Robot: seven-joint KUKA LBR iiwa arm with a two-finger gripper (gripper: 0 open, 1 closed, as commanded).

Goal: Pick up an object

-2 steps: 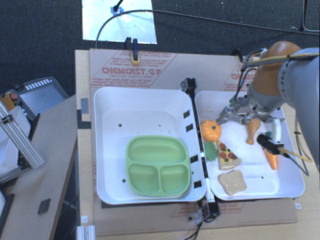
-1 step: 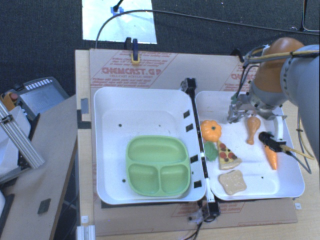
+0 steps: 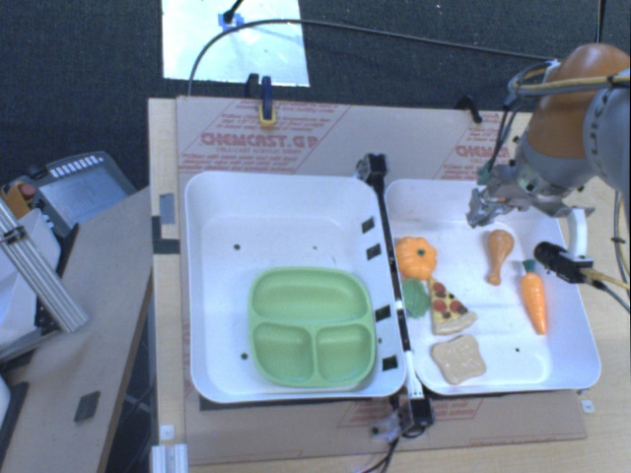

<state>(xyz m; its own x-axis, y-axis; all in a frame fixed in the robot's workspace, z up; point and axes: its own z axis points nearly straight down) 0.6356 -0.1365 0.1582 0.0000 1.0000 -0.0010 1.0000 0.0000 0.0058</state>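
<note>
My gripper [image 3: 482, 215] hangs over the back of the right bin [image 3: 570, 368], just up and left of a tan chicken drumstick [image 3: 498, 252] that lies on the bin floor. An orange carrot [image 3: 533, 303] lies to the drumstick's right. At the bin's left side sit an orange pumpkin [image 3: 416, 257], a pizza slice [image 3: 450, 306] with a green leaf piece [image 3: 415, 300] beside it, and a slice of toast [image 3: 458, 359] near the front. Nothing shows in the gripper.
The left bin [image 3: 202, 264] holds a green divided plate [image 3: 314, 325] toward its front. A black-clipped divider [image 3: 383, 254] runs between the two bins. The grey arm [image 3: 582, 116] comes in over the right bin's back right corner.
</note>
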